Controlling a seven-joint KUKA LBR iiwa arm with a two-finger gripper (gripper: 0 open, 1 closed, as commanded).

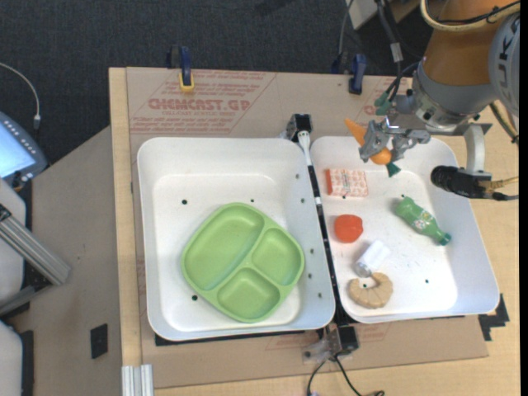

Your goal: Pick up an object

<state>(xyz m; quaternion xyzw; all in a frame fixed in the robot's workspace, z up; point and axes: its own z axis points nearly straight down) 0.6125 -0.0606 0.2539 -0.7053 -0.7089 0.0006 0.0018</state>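
Pincer [384,144] is pinching a small, light, rigid orange plastic carrot [368,141] at its thick middle, hanging above the right white bin's [474,254] far end.

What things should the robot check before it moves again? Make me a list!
1. Is something between the fingers of the gripper? Ok: a small orange object sits there.
2. Is it lifted above the right bin? Cannot tell.
3. Is the grip firm? Cannot tell.
4. Is the green bottle out of the way? Ok, it lies apart, lower right.
5. Is the pink packet out of the way? Ok, it lies lower left.
6. Is the green tray in the left bin? Ok.
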